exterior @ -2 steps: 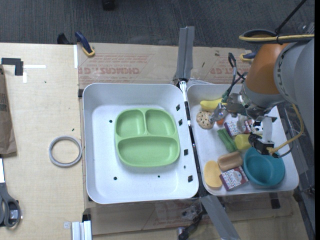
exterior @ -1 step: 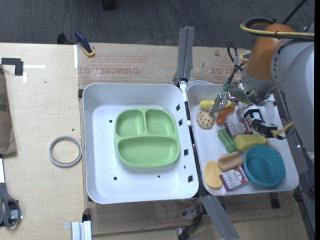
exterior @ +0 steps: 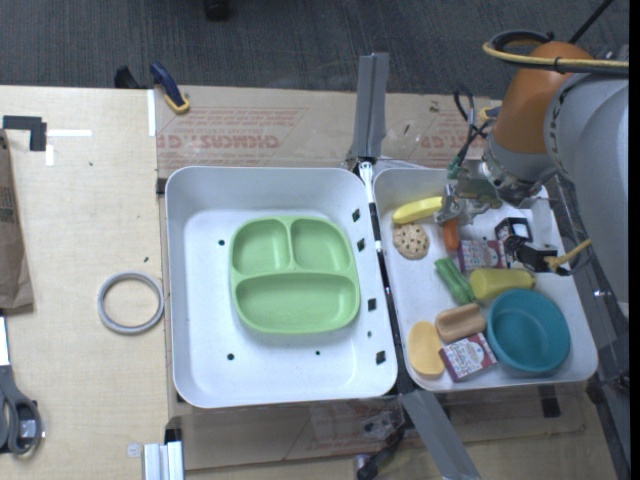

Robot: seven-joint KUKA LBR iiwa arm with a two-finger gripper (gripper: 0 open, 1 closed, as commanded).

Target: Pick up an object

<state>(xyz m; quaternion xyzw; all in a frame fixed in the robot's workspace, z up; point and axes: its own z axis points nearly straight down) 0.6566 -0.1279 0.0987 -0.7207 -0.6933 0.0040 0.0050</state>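
**Claw low over the crowded right bin**

I have the claw (exterior: pixel 452 206) down at the far end of the right bin (exterior: pixel 580 366), and I cannot tell how it is set. Just left of it lies one yellow banana (exterior: pixel 417 209), and just below that, one cookie (exterior: pixel 410 239). Directly under the claw I see one orange carrot (exterior: pixel 451 234). Further toward me from the claw I count one green stick-shaped piece (exterior: pixel 455 280), one yellow lemon-like piece (exterior: pixel 500 282), one blue bowl (exterior: pixel 527 330), one hot dog bun (exterior: pixel 460 320), one flat orange chip-shaped piece (exterior: pixel 425 349) and two small printed packets (exterior: pixel 466 356), the other (exterior: pixel 477 256) lying beside the carrot.

Well to the claw's left, the left bin (exterior: pixel 190 298) holds one green divided plate (exterior: pixel 295 274). Both bins sit on a pale wooden desk (exterior: pixel 80 238); on it, far left of the claw, lie one roll of tape (exterior: pixel 131 301) and one pair of scissors (exterior: pixel 18 421). Beyond the desk is dark carpet (exterior: pixel 280 18).
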